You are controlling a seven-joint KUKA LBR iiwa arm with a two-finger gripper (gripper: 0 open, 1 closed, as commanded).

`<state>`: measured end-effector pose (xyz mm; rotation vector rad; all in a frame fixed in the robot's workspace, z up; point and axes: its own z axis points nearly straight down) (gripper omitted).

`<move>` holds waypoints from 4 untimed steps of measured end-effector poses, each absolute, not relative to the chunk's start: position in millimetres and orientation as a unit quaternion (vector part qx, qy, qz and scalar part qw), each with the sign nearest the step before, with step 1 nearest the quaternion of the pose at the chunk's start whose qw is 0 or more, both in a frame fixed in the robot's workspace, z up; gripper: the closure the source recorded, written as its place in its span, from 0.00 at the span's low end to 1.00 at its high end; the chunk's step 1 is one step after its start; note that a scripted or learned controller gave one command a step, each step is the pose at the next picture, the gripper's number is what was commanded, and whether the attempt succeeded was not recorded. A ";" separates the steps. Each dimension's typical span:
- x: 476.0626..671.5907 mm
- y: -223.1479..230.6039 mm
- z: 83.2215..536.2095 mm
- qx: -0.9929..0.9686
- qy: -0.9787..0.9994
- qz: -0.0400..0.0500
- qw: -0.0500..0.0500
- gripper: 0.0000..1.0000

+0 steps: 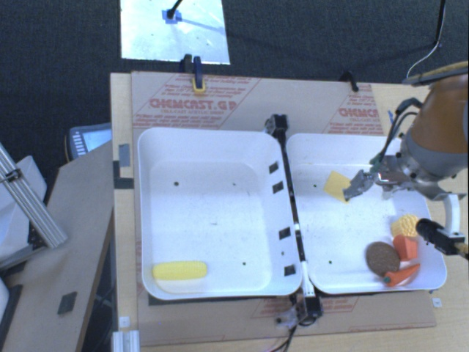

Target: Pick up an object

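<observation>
The pincer [357,188] hangs low over the right bin [344,270], its tip touching or just above the near edge of the yellow wedge [337,184], which lies just beyond it toward the bins' divider; whether it is parted or closed I cannot tell. To grip well, it should probably centre over the wedge and straddle its flat sides before closing, since an edge contact would likely push the piece away. Well behind the pincer, near the arm [440,127], sits a cluster of toy foods [396,254].
</observation>
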<state>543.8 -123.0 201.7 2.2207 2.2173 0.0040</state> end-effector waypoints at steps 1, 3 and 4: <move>548.5 -208.8 210.1 0.709 0.705 0.000 0.003 0.00; 561.6 -211.2 225.2 0.709 0.705 0.000 0.004 0.00; 564.3 -206.9 232.2 0.705 0.709 0.001 0.003 1.00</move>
